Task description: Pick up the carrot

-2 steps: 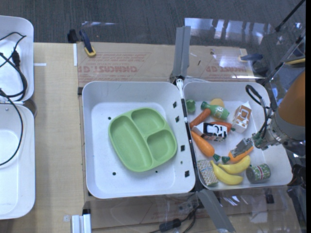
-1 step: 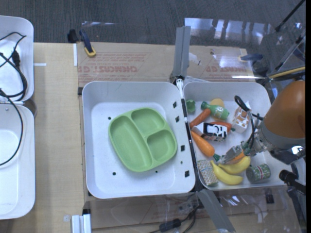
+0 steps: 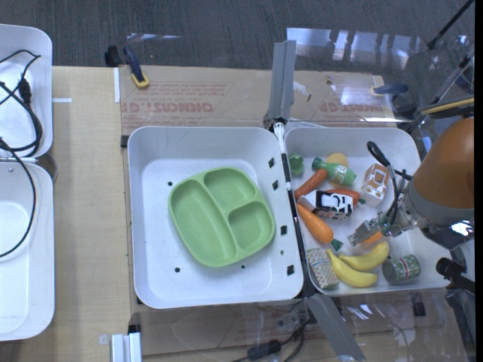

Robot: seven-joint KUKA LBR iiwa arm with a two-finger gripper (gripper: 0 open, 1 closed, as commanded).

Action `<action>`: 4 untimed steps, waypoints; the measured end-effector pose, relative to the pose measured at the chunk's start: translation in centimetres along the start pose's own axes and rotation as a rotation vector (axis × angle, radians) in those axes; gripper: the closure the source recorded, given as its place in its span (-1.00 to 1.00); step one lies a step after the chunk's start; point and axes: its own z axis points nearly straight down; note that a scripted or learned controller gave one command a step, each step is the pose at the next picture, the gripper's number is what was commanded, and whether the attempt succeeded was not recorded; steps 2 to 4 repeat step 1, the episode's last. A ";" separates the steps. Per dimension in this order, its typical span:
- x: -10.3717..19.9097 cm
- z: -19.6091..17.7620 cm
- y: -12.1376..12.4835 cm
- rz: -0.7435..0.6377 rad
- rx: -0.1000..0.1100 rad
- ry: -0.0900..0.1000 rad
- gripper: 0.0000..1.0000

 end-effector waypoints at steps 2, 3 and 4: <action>7.0 -9.2 2.1 0.020 0.028 0.015 1.00; 7.0 -9.2 2.1 0.020 0.028 0.015 1.00; 7.0 -9.2 2.1 0.020 0.028 0.015 1.00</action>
